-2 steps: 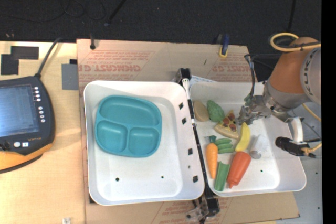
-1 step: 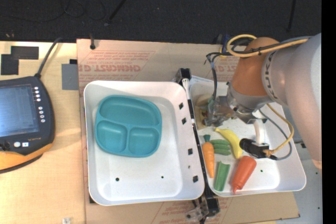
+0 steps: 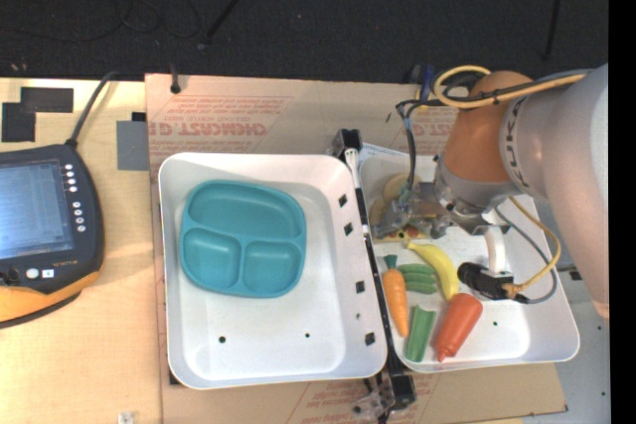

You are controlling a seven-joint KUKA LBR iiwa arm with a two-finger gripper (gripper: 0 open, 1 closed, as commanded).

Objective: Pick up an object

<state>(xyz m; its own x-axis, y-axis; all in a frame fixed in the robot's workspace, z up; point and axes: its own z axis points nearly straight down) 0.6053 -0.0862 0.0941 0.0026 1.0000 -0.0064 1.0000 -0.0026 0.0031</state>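
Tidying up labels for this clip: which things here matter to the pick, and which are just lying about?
In play: gripper, banana, small carrot, big carrot, green pieces, right bin.

Lying about: teal divided plate, left bin, handheld control pad.

- The gripper (image 3: 412, 213) sat low in the right bin (image 3: 556, 338), its fingers too dark and cluttered to make out.
- The arm (image 3: 556, 144) covered that bin's far right corner and ran off the right edge.
- The pendant (image 3: 40, 223) was cut by the left edge.
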